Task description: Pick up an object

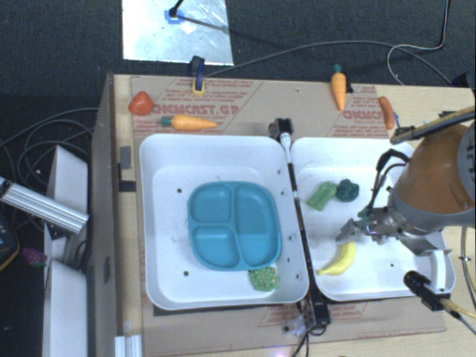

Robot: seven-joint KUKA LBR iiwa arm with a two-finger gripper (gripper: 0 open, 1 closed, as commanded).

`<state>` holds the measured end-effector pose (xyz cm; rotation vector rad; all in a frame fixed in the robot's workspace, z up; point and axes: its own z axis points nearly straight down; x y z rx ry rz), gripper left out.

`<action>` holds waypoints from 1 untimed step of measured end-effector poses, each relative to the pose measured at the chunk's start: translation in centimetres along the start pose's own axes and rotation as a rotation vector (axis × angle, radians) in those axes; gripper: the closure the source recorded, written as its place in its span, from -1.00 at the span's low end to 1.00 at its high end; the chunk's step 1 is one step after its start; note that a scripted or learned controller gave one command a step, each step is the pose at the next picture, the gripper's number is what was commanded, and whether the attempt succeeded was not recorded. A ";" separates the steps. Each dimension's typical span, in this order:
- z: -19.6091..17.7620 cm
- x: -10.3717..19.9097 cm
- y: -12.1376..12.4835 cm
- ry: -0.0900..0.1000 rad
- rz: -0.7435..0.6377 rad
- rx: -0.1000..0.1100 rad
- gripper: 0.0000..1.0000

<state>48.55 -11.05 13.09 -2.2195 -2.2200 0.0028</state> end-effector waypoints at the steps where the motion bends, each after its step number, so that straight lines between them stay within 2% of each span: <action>1: 4.1 0.3 0.1 0.000 -0.001 -0.002 -1.00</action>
